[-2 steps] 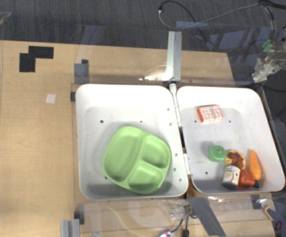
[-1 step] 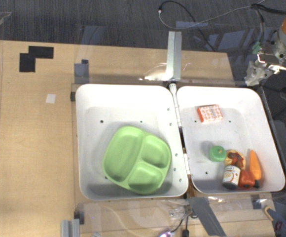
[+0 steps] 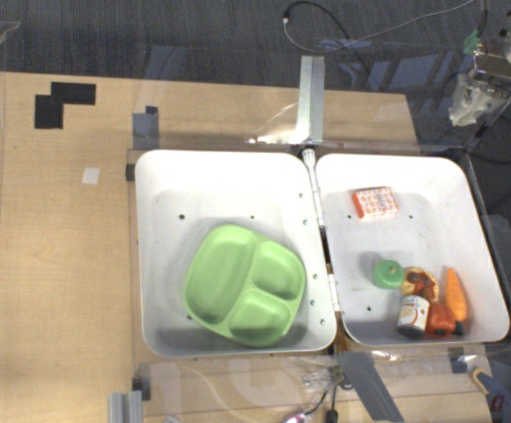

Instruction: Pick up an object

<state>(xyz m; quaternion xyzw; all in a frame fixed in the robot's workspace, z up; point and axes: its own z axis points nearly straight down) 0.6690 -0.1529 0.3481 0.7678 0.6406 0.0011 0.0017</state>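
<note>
bench (image 3: 53,263), carrot (image 3: 455,293) below claw (image 3: 477,104)

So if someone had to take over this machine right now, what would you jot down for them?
Gripper: up at the far right, outside the bins, nothing seen in it.
Left bin: green tray.
Right bin: red-and-white box, green round piece, small bottle, orange carrot-like toy.
Done: nothing picked yet.
Left: reach in, grasp one object, lift it.
</note>
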